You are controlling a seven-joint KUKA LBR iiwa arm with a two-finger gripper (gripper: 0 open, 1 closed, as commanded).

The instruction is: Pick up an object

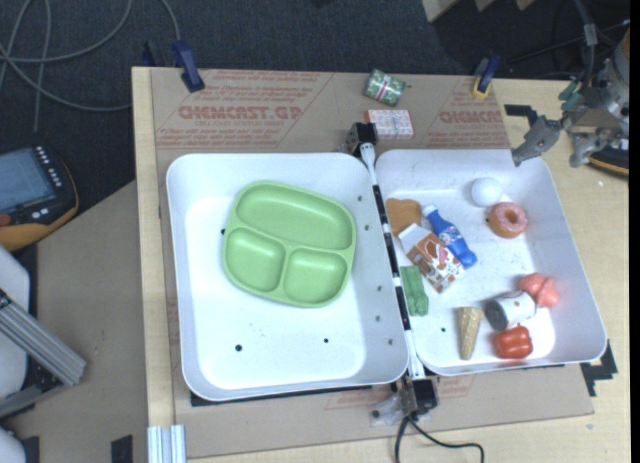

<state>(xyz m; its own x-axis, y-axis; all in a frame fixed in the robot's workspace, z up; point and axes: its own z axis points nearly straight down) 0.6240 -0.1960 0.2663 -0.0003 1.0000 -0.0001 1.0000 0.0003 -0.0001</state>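
The right bin holds several small items: a white egg, a pink donut, a brown cookie, a blue bottle, a printed carton, a green piece, a waffle cone, a red tomato, a black-and-white cylinder and a pink-orange toy. My gripper hangs over the bin's far right corner. It is open, its two fingers spread apart with nothing between them. The egg lies nearest to it, down and to the left.
The left bin holds a green divided plate. Beyond the bins, on the cardboard, lie a green can and a small box. Blue clamps grip the board's far edge.
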